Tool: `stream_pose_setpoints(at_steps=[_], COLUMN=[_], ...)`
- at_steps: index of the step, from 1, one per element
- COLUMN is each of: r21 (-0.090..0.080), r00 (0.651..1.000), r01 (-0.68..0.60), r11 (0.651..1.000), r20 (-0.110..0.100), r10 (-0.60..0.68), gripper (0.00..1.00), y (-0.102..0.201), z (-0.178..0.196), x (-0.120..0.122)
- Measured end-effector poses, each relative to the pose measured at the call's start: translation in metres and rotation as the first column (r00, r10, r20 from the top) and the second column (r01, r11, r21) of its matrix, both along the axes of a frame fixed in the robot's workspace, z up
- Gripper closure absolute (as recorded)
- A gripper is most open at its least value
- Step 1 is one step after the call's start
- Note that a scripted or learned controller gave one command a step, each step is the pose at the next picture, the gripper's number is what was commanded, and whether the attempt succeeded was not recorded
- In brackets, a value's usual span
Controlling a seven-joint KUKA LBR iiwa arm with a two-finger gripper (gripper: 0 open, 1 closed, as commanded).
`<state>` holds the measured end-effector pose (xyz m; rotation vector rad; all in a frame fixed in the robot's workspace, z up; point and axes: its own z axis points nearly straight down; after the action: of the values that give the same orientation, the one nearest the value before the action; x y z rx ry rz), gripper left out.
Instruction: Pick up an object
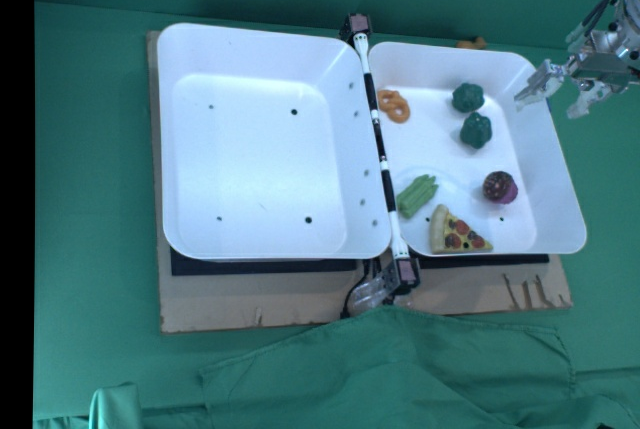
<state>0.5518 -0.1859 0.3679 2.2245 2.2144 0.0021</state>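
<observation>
— Five small toy foods lie in the right bin (560, 217). Which do you want first?

— Each one, please, and where it sits.

— Nearest the front edge is a pizza slice (456, 232), a yellow wedge with red rounds on top, its point aimed right. Just beside it to the left, by the divider, is a green bundle of beans (417, 194), tilted. To the right of those is a dark maroon cupcake (499, 187). Further back are two dark green, knobbly pieces, one like broccoli (467, 97) and one like a pepper (476, 130), close together but apart. Near the divider at the back is an orange pretzel (394, 105), looped.

— And the gripper?

— The gripper (563, 91) hovers above the right bin's far right corner, well apart from every toy. Its two fingers (532, 86) are spread, with nothing between them.

— What surrounds all that?

— The left bin (190, 67) is just beside the right one, a black-and-white rod (378, 142) running along the seam between them. Both rest on cardboard (250, 302) over green cloth (90, 167).
</observation>
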Motion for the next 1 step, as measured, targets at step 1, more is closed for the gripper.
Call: stream_pose_setpoints(at_steps=[1], r21=[0.000], r00=[1.000], r01=[0.000], r11=[1.000], r20=[0.000], r10=[0.000], gripper=[0.00], y=[0.0000], z=[0.0000], x=[0.0000])
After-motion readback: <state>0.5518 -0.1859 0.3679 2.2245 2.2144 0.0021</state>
